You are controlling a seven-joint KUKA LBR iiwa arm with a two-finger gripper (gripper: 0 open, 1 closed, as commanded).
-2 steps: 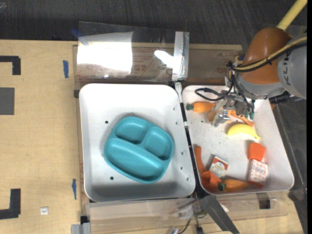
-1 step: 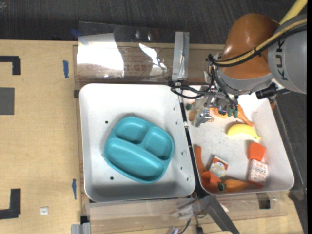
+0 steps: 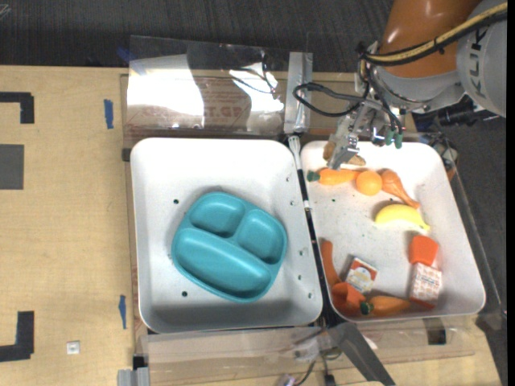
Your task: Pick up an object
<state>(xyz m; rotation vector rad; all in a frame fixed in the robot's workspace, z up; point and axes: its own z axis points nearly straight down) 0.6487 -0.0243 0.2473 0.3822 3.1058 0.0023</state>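
A: Gripper (image 3: 348, 153) — hanging over the far left corner of the right bin (image 3: 459, 215). Fingers: can't tell, too small and cluttered with cables.

B: Nearest to it?

A: Orange carrot-like piece (image 3: 334, 177) lying along the far edge, just below the gripper tip. Touching or not, can't tell. Round orange fruit (image 3: 368, 182) just right of that piece. Banana (image 3: 400, 215) further toward the middle, apart from the gripper.

B: Rest?

A: Small cartons (image 3: 360, 276) and (image 3: 426, 281) plus more orange pieces along the near edge, well apart from the gripper. Left bin (image 3: 153, 167): teal divided tray (image 3: 229, 244) in the middle.
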